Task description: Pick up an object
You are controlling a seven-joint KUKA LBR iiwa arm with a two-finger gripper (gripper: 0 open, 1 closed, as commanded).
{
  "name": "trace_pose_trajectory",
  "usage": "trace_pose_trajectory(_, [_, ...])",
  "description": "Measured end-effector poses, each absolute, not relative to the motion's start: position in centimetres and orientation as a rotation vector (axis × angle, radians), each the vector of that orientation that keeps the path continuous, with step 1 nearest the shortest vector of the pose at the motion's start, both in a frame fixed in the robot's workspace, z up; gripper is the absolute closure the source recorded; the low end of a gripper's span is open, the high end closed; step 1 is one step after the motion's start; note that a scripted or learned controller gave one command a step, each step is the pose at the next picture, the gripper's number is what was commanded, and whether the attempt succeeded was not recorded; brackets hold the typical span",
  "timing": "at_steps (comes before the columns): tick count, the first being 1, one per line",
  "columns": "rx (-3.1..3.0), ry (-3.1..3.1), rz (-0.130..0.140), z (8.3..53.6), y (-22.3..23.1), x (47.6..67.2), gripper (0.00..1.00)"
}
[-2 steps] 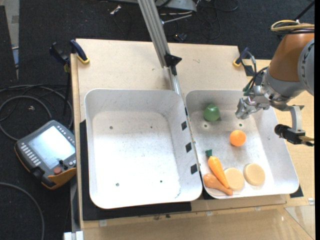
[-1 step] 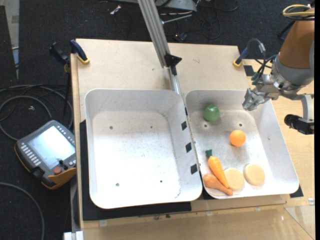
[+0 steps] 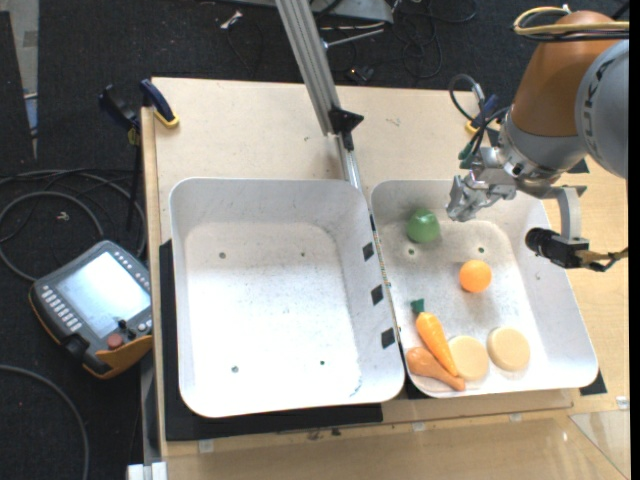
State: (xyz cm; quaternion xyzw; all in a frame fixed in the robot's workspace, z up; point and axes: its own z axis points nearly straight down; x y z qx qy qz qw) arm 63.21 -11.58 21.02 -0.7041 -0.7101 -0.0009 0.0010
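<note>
Camera view: arm [image 3: 565,88] bent down; tool [image 3: 464,206] over right bin [image 3: 560,308]

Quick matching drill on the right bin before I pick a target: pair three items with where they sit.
Items:
1. green ball
2. orange ball
3. carrot

Places:
A. front of the bin, touching a pale round disc
B. middle of the bin, alone
C. back of the bin, just left of the pincer

Pairs: 1-C, 2-B, 3-A
</note>
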Motion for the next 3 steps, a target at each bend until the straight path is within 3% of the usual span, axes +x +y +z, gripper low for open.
trace_pose_trajectory(1, [-2.211,-2.229,-0.002,21.0,-6.3,62.0,1.00])
trace_pose_trajectory(2, [-2.213,-2.230,-0.004,22.1,-1.3,62.7,1.00])
trace_pose_trajectory(3, [-2.211,-2.230,-0.003,23.1,4.4,61.6,1.00])
